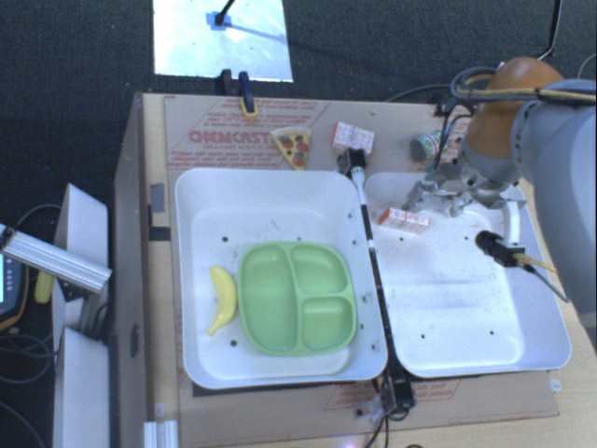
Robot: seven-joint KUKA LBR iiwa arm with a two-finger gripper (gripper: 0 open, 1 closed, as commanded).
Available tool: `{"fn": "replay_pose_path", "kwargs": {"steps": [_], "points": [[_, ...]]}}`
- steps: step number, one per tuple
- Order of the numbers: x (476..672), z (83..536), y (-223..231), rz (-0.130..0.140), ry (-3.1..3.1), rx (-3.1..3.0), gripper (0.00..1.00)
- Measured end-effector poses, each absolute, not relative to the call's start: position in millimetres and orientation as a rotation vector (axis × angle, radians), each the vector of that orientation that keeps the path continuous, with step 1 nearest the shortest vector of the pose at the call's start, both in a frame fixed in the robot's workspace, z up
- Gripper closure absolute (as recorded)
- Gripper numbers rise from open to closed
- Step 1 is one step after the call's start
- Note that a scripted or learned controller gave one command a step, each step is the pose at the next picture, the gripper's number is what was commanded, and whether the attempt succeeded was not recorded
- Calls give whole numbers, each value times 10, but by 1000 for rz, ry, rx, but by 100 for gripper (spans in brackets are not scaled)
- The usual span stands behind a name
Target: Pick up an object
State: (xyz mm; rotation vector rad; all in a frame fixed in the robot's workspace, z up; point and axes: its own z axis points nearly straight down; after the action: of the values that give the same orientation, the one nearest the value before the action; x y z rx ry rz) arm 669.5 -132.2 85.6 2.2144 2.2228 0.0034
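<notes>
Red-and-white small cardboard box sits just left of my gripper; spread or pressed together, I cannot tell. Off-centre, I could shove it aside.

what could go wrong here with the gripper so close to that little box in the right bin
1. The gripper sits beside the small box, not over it. Closing from here would likely miss the box or only nudge it.
2. The box lies flat in a corner of the right bin, close to its walls. A push could wedge it against a wall, where a grasp looks harder.
</notes>
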Motion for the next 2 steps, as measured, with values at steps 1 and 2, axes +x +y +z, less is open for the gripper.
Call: {"fn": "replay_pose_path", "kwargs": {"steps": [1, 2], "points": [[6505, 848, -1017, 3, 2225, 2215, 0], [6692, 851, -1351, 2, 2221, 2217, 0]]}}
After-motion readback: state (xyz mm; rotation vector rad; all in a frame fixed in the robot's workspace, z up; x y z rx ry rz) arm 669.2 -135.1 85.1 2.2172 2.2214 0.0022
